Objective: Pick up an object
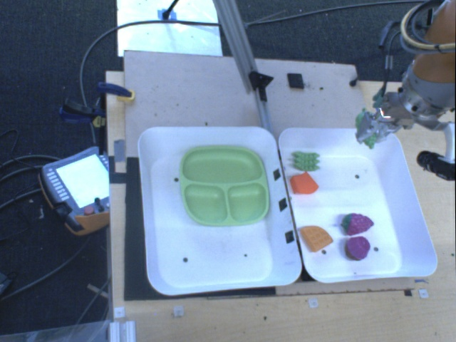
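Surface (214, 84): pale board carrying 2 white bins, spreading out to the left of and below the end effector.
Left bin (164, 248): well left of the end effector, with a green divided plate (224, 185) lying flat inside.
Right bin (399, 205): directly below the end effector, which hovers over its top right rim.
End effector (372, 130): up at the bin's far corner; something greenish sits at the tips, but whether that is a held item or part of the tool I cannot tell, and how far open it is I cannot tell either.
Candidates: 5 small items, all down-left of the end effector. The green toy (306, 162) is nearest, with the orange-red piece (304, 184) touching just under it. Further down sit the orange wedge (315, 237), the purple berry cluster (357, 224) and the darker purple lump (357, 248).
Risk: green and orange-red pieces touch, so a descent there could nudge 1 aside or pinch both.
Risk: purple pair sit close together, and rounded shapes may squirt out of a closing grip.
Risk: descending from here lands near the rim and could clip the wall.
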Controlling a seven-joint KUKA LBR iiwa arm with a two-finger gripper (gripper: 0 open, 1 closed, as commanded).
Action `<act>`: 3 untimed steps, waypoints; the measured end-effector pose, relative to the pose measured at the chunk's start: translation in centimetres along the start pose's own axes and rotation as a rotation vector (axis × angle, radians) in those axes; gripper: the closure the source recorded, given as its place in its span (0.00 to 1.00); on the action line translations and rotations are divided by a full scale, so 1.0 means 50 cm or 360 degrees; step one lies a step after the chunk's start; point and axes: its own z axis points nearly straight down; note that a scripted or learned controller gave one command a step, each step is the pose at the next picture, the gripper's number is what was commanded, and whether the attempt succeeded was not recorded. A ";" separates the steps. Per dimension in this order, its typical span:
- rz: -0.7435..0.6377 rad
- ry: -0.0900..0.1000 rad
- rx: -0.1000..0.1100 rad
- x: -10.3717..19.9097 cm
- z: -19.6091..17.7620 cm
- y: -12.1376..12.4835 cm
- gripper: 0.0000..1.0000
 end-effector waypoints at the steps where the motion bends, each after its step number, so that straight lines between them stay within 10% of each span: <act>1: -0.0005 0.0003 0.0005 0.092 -0.017 -0.032 1.00; 3: -0.0005 0.0003 0.0009 0.302 0.007 -0.097 1.00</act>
